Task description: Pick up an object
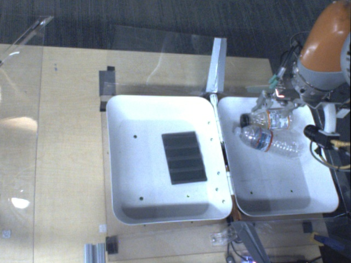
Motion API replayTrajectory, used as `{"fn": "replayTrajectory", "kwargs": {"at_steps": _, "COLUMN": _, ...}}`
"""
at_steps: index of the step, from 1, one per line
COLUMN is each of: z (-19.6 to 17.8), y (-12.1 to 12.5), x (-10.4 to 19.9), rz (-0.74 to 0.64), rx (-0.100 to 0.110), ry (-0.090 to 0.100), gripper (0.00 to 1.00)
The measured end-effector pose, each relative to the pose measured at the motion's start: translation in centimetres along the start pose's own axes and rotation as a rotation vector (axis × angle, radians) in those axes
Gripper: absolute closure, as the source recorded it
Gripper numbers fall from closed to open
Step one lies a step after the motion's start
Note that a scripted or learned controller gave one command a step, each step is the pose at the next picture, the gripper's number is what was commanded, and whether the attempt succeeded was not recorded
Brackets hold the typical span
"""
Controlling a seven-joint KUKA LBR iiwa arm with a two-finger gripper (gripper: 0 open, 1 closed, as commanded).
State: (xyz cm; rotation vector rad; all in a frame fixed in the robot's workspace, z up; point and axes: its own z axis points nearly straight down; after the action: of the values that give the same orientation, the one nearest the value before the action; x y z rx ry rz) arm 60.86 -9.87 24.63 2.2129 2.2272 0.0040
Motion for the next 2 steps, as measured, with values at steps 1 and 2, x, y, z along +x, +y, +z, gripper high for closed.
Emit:
{"fn": "replayTrajectory", "kwargs": {"at_steps": 1, "z": 15.9, "y": 1.8, "x": -3.0, "rz": 0.030, "rx": 0.009, "ry": 0.000, "gripper": 0.00}}
{"fn": "replayTrajectory", "kwargs": {"at_steps": 2, "z": 2.5, "y": 6.2, "x": -3.1, "rz": 0.172, "rx": -0.006, "ry": -0.001, "gripper": 0.00}}
